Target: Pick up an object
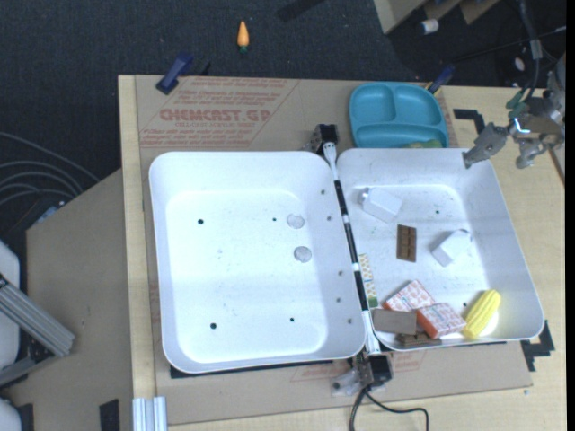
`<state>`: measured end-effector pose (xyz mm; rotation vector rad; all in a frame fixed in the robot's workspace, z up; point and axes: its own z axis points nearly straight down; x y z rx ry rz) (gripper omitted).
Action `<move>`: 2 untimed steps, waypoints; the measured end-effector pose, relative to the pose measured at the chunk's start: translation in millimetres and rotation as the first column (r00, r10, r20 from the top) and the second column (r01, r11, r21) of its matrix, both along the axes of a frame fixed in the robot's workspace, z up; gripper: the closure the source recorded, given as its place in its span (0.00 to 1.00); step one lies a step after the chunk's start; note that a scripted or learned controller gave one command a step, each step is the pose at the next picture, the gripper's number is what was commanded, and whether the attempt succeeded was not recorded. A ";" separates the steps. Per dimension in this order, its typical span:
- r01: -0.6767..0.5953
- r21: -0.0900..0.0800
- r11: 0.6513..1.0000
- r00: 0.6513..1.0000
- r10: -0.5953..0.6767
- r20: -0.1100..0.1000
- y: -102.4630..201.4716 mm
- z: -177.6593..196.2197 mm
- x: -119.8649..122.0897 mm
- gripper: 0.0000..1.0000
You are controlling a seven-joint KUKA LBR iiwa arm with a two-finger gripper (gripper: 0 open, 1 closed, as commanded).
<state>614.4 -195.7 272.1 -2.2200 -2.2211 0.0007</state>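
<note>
So the desk (pixel 225 115) has two white bins sat on it, left bin (pixel 180 241) touching right bin (pixel 503 241); blue tray (pixel 398 115) just behind the right bin.

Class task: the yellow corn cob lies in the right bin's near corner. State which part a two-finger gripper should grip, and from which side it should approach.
Grip the corn cob across its narrow middle, coming from above. It lies flat and slanted close to the right bin's wall, so a sideways approach looks blocked.

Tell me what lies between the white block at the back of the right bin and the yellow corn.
In the camera view, between the white block and the yellow corn lie a brown bar and a small white piece.
</note>
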 end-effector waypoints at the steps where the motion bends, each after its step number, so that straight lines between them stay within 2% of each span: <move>1: 0.000 0.001 1.000 1.000 0.000 -0.002 31.3 -179.7 9.1 0.00; 2: -0.001 0.001 1.000 1.000 0.001 -0.002 86.5 -187.4 -5.7 0.00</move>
